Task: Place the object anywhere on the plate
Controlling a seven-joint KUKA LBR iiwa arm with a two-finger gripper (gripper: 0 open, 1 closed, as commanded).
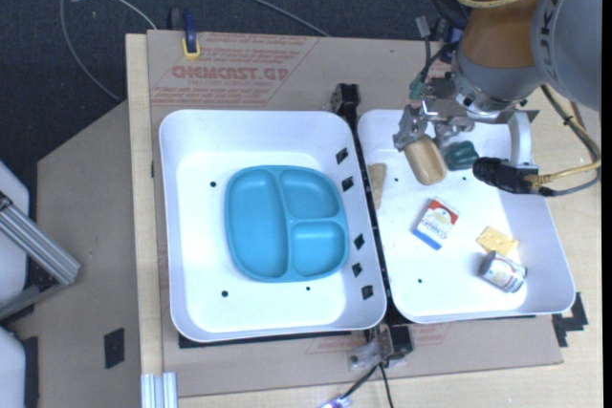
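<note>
Plate (285,223) first: a blue divided dish with three compartments sits in the middle of the left bin (182,205), bare and flat, plainly laid there as the target. The loose goods all lie in the right bin (545,234), which reads as the picking side. The gripper (424,140) hangs over that bin's upper left part, its metal fingers pointing down, and a tan, cork-like cylinder (425,161) shows right at their tips, tilted; it seems to be pinched between them, though the slant of the view leaves the grip itself hard to confirm. A dark teal object (462,154) sits just beside it. Further down lie a small red, white and blue packet (435,224), a yellow block (496,241) and a small can (503,273) on its side; print on these is too small to read. A brown board (234,67) under the bins bears red lettering that reads roughly "CHEMCAST GP". My judgement is that the cylinder is the object to carry, well apart from the plate as yet.
</note>
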